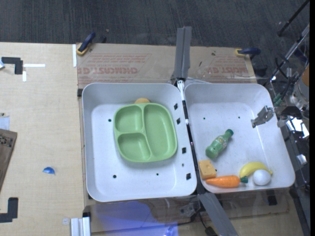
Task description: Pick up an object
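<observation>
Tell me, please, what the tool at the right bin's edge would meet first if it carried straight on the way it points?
Probably the bare floor of the right bin: the tool points left and slightly down, and the green bottle lies lower in the view. Depth is unclear.

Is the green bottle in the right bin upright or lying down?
Lying down: the green bottle rests on its side on the right bin floor, cap toward upper right.

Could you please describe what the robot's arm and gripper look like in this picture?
At the view's right edge, the gripper is a small angular part of shiny grey metal. Behind it the arm shows silvery and dark parts, thin dark cables, a small green spot and a trace of orange.
</observation>
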You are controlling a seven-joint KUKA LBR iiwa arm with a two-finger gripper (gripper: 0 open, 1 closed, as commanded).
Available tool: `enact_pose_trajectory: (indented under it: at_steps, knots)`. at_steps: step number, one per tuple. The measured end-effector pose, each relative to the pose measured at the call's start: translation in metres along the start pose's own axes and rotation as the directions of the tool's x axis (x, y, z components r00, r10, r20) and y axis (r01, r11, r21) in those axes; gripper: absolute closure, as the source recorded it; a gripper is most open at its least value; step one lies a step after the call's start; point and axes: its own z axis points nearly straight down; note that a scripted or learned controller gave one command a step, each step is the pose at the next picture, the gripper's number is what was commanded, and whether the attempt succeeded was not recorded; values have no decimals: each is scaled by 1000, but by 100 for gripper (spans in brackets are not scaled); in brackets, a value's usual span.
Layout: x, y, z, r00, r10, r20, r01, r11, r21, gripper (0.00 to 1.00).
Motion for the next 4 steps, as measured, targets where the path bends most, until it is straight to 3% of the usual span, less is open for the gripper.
enact_pose_trajectory:
  at_steps: [1, 2, 3, 4]
  knots:
    - [28, 36, 80, 997, -74, 0, 74, 997, -1, 0]
    - [115, 6, 108, 991, -136, 1, 136, 991, -1, 0]
    - [106, 30, 108, 994, -107, 1, 107, 994, -2, 0]
    - [97, -42, 109, 984, -178, 0, 178, 984, -1, 0]
